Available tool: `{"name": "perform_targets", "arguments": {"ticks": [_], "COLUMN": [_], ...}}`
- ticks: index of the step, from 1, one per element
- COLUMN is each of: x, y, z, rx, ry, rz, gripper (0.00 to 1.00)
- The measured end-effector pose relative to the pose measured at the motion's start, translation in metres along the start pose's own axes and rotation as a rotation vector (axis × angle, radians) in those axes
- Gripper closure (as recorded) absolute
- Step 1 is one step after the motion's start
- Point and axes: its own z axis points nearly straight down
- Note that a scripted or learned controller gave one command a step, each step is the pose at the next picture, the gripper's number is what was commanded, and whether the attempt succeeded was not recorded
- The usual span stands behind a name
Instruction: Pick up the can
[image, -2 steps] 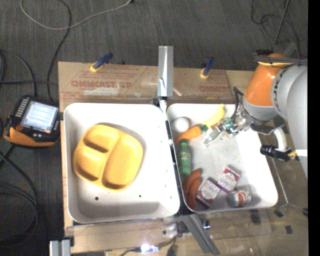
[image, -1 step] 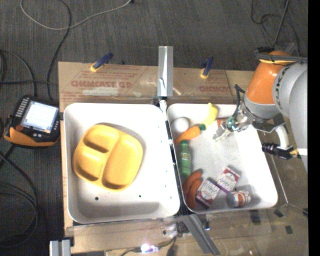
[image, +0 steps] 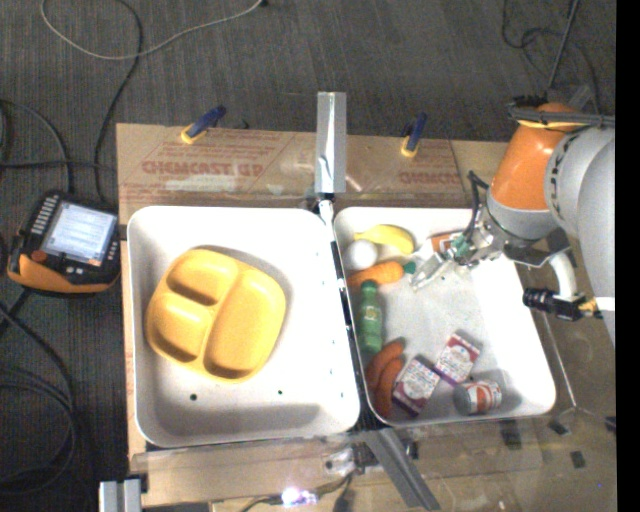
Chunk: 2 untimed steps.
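Looking down on your bench, start at the near edge: the can (image: 481, 396) lies on its side in the near right corner of the right bin (image: 520, 335), red and silver, close to the bin's near wall. Just left of it you have two small cartons, one (image: 455, 358) touching or nearly touching the can, the other (image: 417, 384) beside that. Left again lies an orange carrot-like piece (image: 384, 364), against the second carton. Nothing sits on top of the can; the cartons crowd its left side only.

Further back along the left wall you find one green bottle (image: 371, 314), lying lengthwise. Beyond it, one second orange piece (image: 378, 274), one white egg-like object (image: 361, 254) and one banana (image: 388, 238) cluster in the far left corner.

The gripper (image: 436, 266) hangs over the far middle of the right bin, well apart from the can. You cannot tell from this view whether its jaws are spread or pressed together; nothing is seen between them. The arm (image: 545, 180) enters from the right.

The left bin (image: 150, 330) holds one yellow divided tray (image: 216, 313). At the far edge of the bench you have two clamps (image: 203, 123), and one pendant (image: 70, 242) lies on the floor to the left.
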Motion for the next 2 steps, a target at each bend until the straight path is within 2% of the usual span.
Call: {"name": "perform_targets", "arguments": {"ticks": [1, 2], "x": [-0.0363, -0.0322], "y": [0.0196, 0.0231], "z": [0.0091, 0.0094], "rx": [0.003, -0.005], "ry": [0.020, 0.017], "rz": [0.029, 0.184], "gripper": [0.00, 0.00]}}
